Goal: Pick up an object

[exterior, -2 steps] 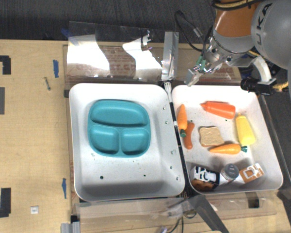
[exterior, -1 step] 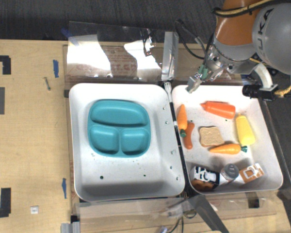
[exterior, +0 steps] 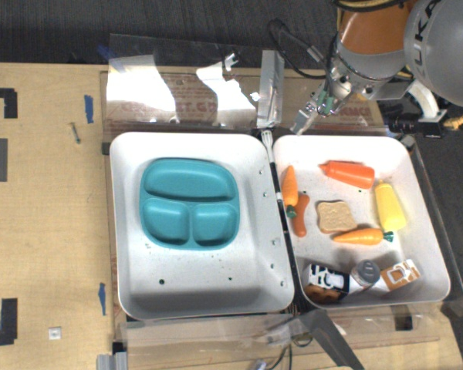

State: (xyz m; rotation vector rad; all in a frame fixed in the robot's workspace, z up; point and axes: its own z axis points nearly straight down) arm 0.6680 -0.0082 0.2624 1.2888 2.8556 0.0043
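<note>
Currently positioned above the rear rim of the right bin [exterior: 428,230]: end effector [exterior: 307,120], finger state indeterminable, nothing visibly held. Below it, inside that bin: carrot [exterior: 290,185], toast slice [exterior: 336,216], corn cob [exterior: 390,206]. Beyond, leftward: teal tray [exterior: 190,202].

Two bins sit side by side on the bench: the left bin [exterior: 131,284] holds a divided tray [exterior: 190,202] in its upper-middle part. In the right bin [exterior: 424,230], two toy carrots [exterior: 291,185] lie end to end along the left wall, a third toy carrot [exterior: 349,173] lies near the back, a toy corn cob [exterior: 390,206] is toward the right wall, and a toy bread slice [exterior: 336,216] is in the middle with a fourth carrot [exterior: 360,236] just in front of it. Along the front wall, left to right: a small carton [exterior: 326,280], a round-topped can [exterior: 366,272], a small box [exterior: 401,274]; the gripper [exterior: 312,116] hangs behind the right bin's back-left corner.
</note>
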